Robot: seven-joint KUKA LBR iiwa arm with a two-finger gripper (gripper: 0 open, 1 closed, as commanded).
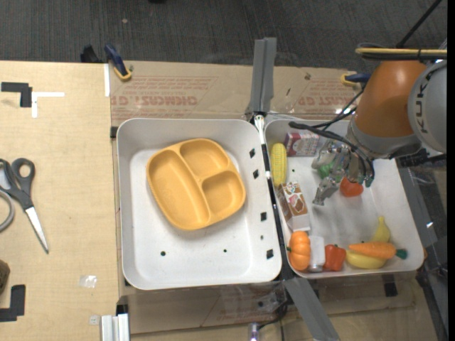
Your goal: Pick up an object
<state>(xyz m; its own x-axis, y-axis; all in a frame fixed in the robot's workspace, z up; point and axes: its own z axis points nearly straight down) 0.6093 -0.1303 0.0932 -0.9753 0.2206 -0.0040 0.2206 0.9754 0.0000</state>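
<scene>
- The end effector (333, 180) hangs low inside the right bin (405, 197), in its upper middle part, under the arm's (387, 105) orange band.
- Its metal fingers (321, 190) are blurred against the cables, so whether they are spread or pressed together cannot be told from this view (nothing is clearly seen between them).
- A red toy, perhaps a tomato (351, 187), lies just beside the end effector on its right; contact cannot be judged.
- Something green (325, 168) shows just at the end effector's upper left, too hidden to name.
- The right bin also holds, one of each: a corn cob (279, 162) upright along the left wall; a pink-and-white packet (304, 145) near the top wall; a brown-and-white snack box (294, 203) below the corn; a small orange pumpkin (299, 251) in the lower left corner; a red-and-white piece (328, 257) touching the pumpkin's right side; a carrot (373, 249) lying across a banana (364, 261) near the bottom wall; and a yellow pear-like fruit (382, 229) just above the carrot.
- The left bin (142, 261) holds one yellow plate (195, 183) with three compartments.
- On the counter (57, 155) to the left lies one pair of scissors (27, 197) with grey handles.
- One blue-and-yellow clamp (117, 61) sits at the cardboard's top left edge.
</scene>
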